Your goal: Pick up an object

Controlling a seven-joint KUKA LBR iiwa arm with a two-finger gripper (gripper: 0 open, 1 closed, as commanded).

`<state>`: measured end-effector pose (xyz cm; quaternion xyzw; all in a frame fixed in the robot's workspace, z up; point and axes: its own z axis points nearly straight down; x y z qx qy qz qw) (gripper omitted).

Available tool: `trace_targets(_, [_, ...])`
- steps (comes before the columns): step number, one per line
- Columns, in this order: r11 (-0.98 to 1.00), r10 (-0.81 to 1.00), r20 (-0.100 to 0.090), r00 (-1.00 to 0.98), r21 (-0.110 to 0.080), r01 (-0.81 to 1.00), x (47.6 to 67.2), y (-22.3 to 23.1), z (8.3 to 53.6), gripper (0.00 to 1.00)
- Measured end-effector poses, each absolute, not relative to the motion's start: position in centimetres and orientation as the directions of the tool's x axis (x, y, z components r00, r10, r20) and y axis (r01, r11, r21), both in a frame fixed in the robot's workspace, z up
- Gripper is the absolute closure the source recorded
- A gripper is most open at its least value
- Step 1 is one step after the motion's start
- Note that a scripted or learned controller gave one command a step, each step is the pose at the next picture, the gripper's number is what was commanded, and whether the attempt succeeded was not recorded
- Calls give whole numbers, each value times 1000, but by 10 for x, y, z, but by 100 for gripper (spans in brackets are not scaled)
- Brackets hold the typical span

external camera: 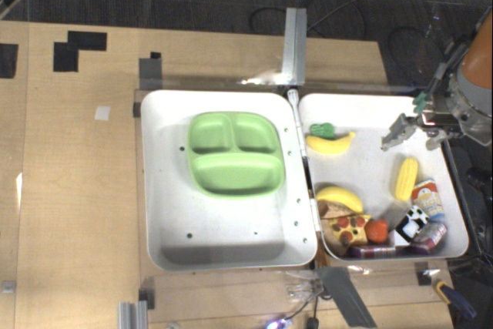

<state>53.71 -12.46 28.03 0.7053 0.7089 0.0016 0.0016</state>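
Observation:
My gripper (416, 135) hangs over the upper right part of the right bin (362, 113), its fingers spread open with nothing between them. Just below it lies a yellow corn cob (406, 179). A small yellow banana with a green tip (330, 141) rests at the bin's upper left. Along the bin's front lie a larger banana (339, 199), a pizza slice (344, 227), a red tomato (377, 230), a black-and-white carton (413, 223) and a small can (426, 196).
The left bin (166, 189) holds a green divided plate (235, 152). A metal post (295, 42) stands behind the seam between the bins. The arm's orange band (477, 62) is at the right edge.

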Motion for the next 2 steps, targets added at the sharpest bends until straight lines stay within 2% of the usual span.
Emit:
trace_targets(1, [76, 997, -2, -76, 6, 997, 488, -187, 293, 0])
trace_targets(2, [102, 995, -1, -102, 4, 995, 488, -158, 184, 0])
